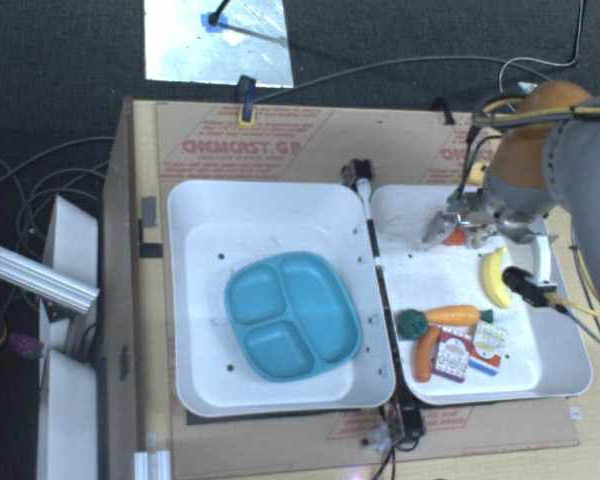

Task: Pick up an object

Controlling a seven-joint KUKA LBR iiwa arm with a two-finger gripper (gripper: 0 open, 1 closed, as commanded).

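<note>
Two bins: gripper [453, 230] low in right bin [560, 368], finger state unclear, small orange-red object [457, 236] at its tips. Banana [494, 278], carrot [451, 316] just beside. Blue tray [292, 314] in left bin [200, 268].

Tray [293, 314] in left bin [195, 268]

A dark carpeted floor [60, 58] surrounds the table [280, 138], whose top is a tan board printed with red lettering. On the floor at the far side lies a shiny silver sheet [220, 33] with a small piece of blue tape on it. Black cables [40, 168] trail over the carpet at the left, and one thin cable [400, 65] runs along the table's far edge. At the left stand a white box [70, 258] and a ribbed metal rail [40, 276]. Light falls evenly, without hard shadows.
</note>
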